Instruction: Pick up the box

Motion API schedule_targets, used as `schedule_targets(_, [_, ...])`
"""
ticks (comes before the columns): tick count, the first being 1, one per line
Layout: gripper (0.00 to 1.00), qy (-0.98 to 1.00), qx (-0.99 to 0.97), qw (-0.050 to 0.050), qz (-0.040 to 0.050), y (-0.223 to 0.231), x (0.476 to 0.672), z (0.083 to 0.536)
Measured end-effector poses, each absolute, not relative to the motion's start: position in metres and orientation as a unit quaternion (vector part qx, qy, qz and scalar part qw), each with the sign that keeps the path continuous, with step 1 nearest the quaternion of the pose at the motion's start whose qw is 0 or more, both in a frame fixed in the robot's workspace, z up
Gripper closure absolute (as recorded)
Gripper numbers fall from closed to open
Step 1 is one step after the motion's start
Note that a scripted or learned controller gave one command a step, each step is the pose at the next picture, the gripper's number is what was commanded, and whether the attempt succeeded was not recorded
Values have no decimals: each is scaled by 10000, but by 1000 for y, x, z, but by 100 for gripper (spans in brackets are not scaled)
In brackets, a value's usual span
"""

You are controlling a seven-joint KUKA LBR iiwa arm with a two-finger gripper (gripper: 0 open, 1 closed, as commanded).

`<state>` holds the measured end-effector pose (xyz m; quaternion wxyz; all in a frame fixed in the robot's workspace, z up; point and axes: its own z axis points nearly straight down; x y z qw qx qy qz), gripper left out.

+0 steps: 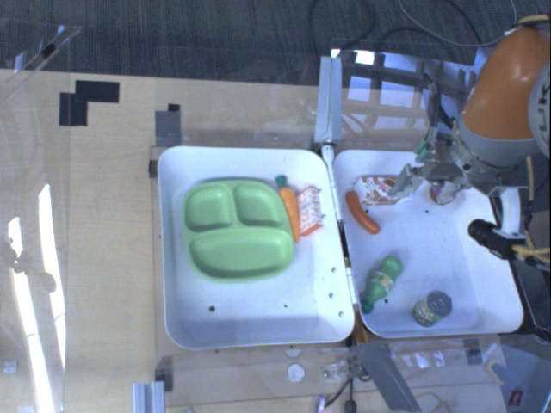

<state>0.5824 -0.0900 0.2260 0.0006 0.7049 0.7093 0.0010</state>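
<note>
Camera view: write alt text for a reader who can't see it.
The gripper reaches over a small box at the right bin's back, beside a sausage, green bottle and can. The left bin holds a green tray and carrot.

A robot lab: a pale wooden surface (103,231) bears two white bins (250,329), black cables (344,11) trail on grey carpet beyond, and a grey-and-orange arm (508,93) reaches in from the right.

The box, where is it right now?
The box lies at the back of the right bin, just behind the sausage, with the hand at its right end.
</note>
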Motion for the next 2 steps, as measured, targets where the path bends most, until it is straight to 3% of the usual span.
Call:
schedule_targets(1, [0,6976,7165,8,5,-145,633,151])
schedule_targets(2, [0,6339,7733,67,82,-167,653,123])
